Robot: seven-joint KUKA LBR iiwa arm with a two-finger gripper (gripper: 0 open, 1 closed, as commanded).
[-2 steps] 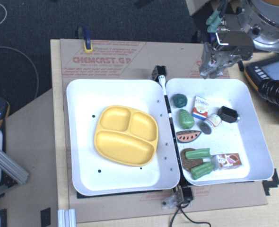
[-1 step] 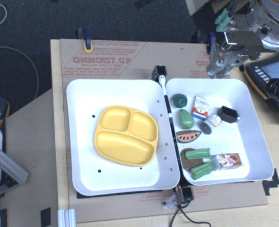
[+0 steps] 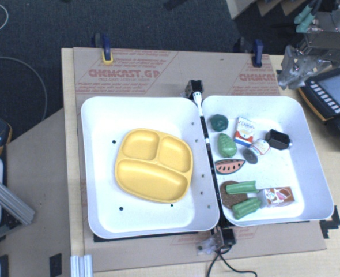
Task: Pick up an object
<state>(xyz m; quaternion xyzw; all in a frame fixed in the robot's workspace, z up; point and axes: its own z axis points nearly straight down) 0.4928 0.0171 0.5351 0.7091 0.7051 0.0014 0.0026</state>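
The gripper (image 3: 291, 74) is seen at the top right, above the surface and outside the bins; whether the jaws are spread or pressed together cannot be told. Nothing is seen held. A yellow tray (image 3: 153, 165) is laid in the left bin (image 3: 95, 154). In the right bin (image 3: 308, 172), small toys are scattered: a watermelon slice (image 3: 229, 166), a milk carton (image 3: 245, 130) and a green ball (image 3: 218, 122).
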